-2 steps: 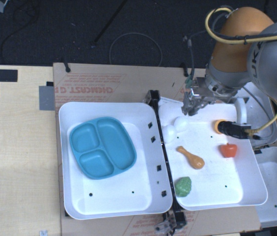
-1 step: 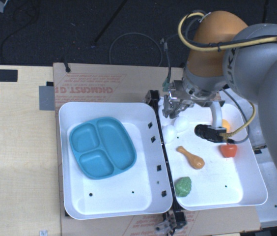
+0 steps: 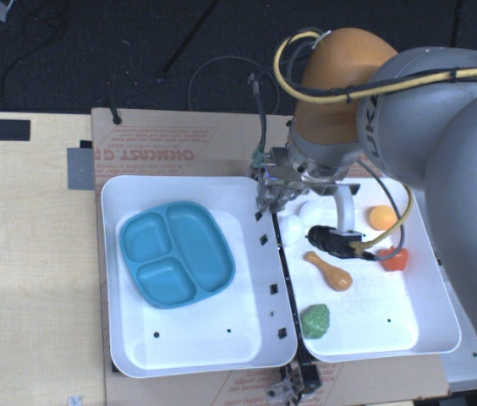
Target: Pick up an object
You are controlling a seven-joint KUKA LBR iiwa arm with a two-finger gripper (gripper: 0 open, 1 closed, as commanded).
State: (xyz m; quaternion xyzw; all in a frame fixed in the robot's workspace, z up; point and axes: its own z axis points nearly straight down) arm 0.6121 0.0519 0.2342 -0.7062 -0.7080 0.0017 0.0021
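Grey arm (image 3: pixel 429 117), gripper (image 3: pixel 271 194) at bins' shared rim (image 3: pixel 277 256); cardboard (image 3: pixel 179 129)'s red print (image 3: pixel 156 153) illegible.

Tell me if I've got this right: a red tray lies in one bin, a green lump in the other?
Not quite. The camera view shows the tray is blue, not red. It does lie in one bin, with the green lump in the other bin.

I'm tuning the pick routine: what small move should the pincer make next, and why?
Probably slide the pincer toward the tan drumstick toy, the nearest object: the pincer sits at the right bin's inner rim, above nothing graspable.
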